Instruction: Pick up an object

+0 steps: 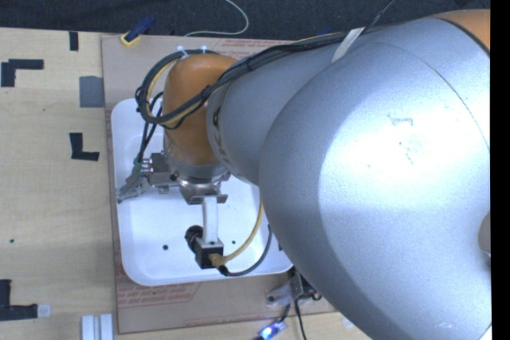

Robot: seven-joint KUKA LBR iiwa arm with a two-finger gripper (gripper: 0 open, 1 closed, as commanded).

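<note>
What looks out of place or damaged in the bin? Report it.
Nothing stands out. The white bin sits square on the bench, undamaged where visible; the arm hides much of it.

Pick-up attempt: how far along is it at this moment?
Done: the arm is positioned over the white bin, with the end effector low near the bin floor. In hand: the approach or grasp; the wrist hides whether anything is gripped. Left: a confirmed grasp, then lifting an object out of the bin.
</note>
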